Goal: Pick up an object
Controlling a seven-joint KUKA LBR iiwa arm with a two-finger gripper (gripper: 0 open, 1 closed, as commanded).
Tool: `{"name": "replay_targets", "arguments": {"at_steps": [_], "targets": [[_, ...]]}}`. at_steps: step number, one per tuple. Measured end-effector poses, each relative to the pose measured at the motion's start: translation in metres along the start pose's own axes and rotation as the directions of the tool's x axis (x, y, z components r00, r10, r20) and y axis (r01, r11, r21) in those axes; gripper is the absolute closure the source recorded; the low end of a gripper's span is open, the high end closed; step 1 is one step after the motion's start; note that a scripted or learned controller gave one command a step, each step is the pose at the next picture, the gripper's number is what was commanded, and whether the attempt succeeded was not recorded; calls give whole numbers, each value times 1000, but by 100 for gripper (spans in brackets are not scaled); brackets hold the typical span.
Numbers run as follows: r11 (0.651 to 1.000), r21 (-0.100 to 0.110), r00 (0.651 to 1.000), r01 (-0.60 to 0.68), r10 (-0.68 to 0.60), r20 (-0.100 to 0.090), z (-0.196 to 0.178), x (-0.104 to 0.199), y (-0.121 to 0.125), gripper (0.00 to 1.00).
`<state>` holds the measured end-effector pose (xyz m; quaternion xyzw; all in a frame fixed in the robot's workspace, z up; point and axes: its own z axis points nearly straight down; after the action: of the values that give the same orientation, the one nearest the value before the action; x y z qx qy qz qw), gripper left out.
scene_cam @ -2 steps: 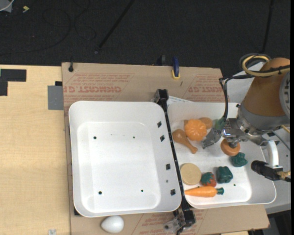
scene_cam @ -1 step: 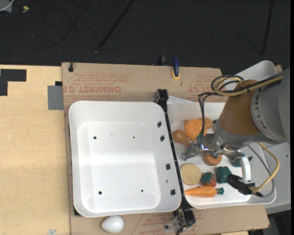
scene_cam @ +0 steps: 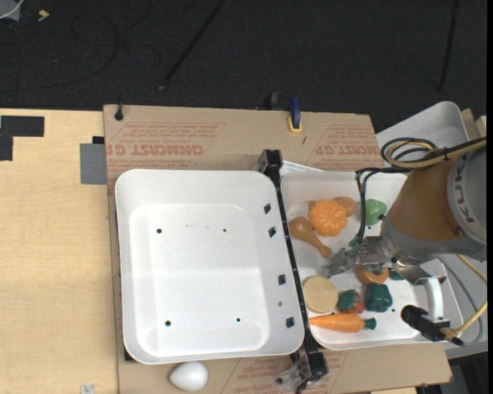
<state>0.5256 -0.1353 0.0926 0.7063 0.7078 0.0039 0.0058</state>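
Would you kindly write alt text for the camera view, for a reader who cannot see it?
The arm's hand is low in the right bin among toy foods: a pumpkin, a carrot and a round biscuit. A white egg lies outside the left bin.

2 white bins (scene_cam: 199, 189), 1 carrot (scene_cam: 338, 322), 1 pumpkin (scene_cam: 328, 217), 1 egg (scene_cam: 188, 376).
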Motion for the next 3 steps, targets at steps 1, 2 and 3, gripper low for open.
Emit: {"name": "replay_targets", "arguments": {"at_steps": [1,2,3], "targets": [[1000,6,1000,-2,2,2,1,7,35,0],[1000,7,1000,1,-1,1,3,35,105,0],[1000,16,1000,-2,2,2,3,44,119,0]]}}
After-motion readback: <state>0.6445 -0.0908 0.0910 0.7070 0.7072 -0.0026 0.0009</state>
